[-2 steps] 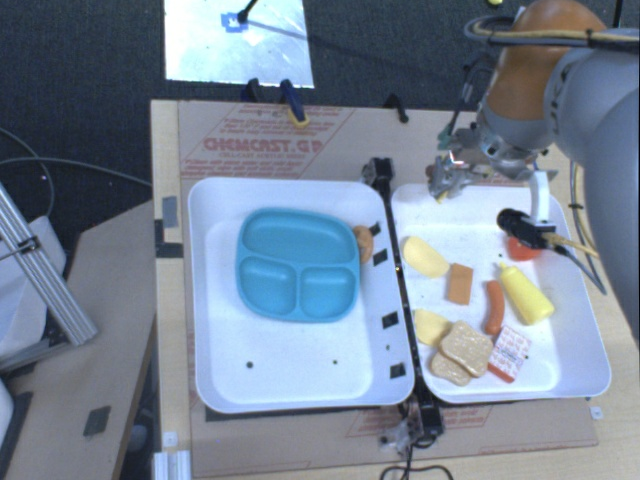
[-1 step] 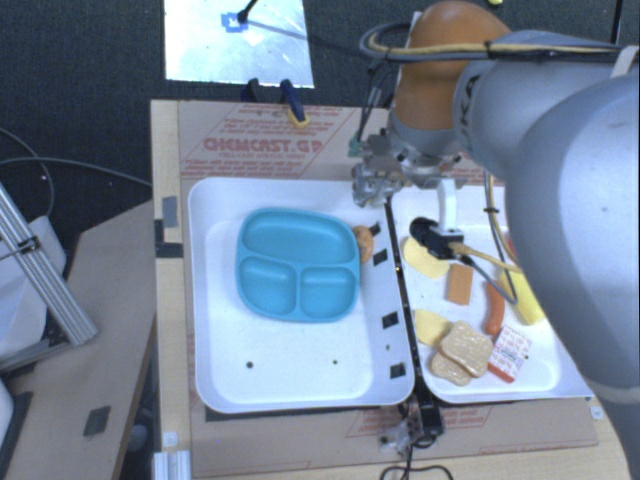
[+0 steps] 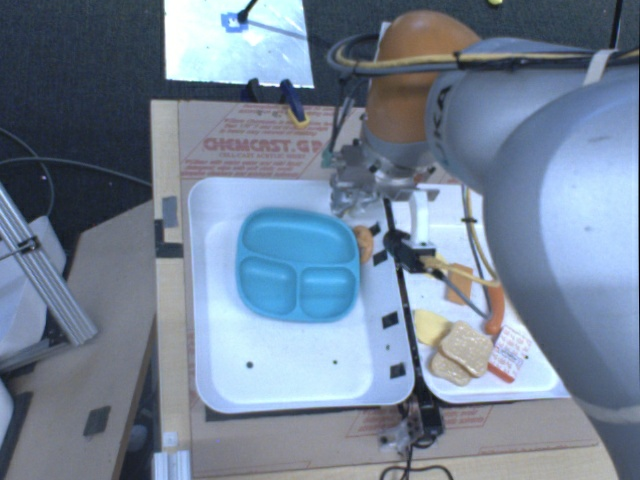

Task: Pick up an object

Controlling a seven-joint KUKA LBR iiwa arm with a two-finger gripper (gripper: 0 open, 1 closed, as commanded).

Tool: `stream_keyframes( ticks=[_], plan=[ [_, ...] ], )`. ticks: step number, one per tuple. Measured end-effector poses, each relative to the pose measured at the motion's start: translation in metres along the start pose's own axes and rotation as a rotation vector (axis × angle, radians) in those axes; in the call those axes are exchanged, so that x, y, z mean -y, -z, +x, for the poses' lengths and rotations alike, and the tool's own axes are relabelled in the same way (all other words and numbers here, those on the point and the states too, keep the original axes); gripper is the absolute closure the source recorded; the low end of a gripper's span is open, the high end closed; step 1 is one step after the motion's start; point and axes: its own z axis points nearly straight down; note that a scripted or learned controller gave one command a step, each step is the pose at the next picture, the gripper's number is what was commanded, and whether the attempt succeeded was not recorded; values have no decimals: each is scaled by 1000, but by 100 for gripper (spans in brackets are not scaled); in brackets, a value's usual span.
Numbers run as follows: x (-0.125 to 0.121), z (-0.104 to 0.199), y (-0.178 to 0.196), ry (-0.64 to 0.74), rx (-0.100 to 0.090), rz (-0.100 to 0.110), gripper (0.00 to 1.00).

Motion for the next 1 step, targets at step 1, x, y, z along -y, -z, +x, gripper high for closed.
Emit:
stream_keyframes(
  ticks=[1],
  plan=[
    [9,20,-56,-2,0,6,100]
  ],
)
